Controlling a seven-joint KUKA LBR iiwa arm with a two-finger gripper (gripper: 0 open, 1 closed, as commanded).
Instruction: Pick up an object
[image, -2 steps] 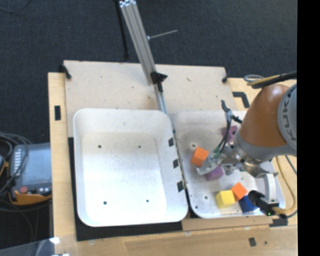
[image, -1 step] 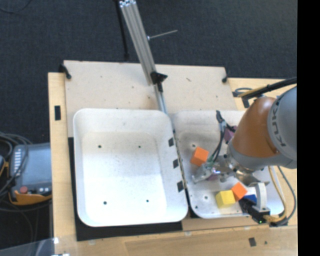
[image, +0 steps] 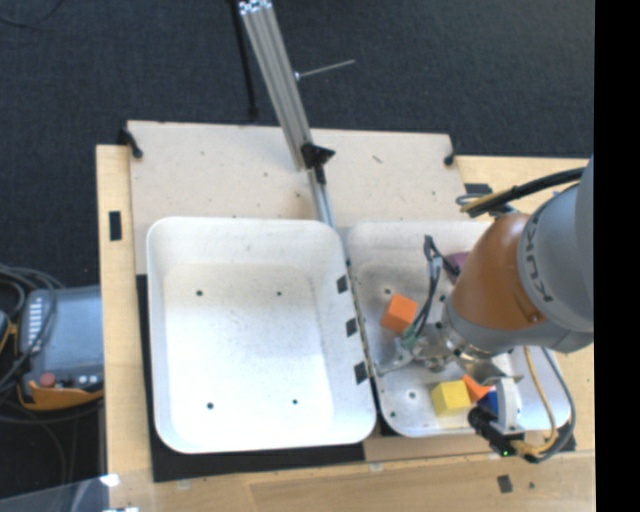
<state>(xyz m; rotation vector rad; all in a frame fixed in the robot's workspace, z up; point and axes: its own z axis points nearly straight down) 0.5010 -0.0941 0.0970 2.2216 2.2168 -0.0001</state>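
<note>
- Camera view looks down on two white bins on the desk (image: 200, 160); the left bin (image: 250, 330) lies beside the right bin (image: 400, 415), and the arm (image: 520, 275) reaches over the right one.
- Candidate objects sit in the right bin: an orange block (image: 400, 313) near its middle, a yellow block (image: 450, 397) toward its near edge, and a small orange piece (image: 484, 391) just beside the yellow block.
- The gripper (image: 432, 350) hangs low between the orange block and the yellow block, so I judge the step in hand to be the approach for a grasp, not a lift.
- How far the jaws stand apart I cannot tell; cables and the wrist cover them, and nothing is visibly held.
- Next, I judge, the move calls for centring on one block and closing on it before rising.
</note>
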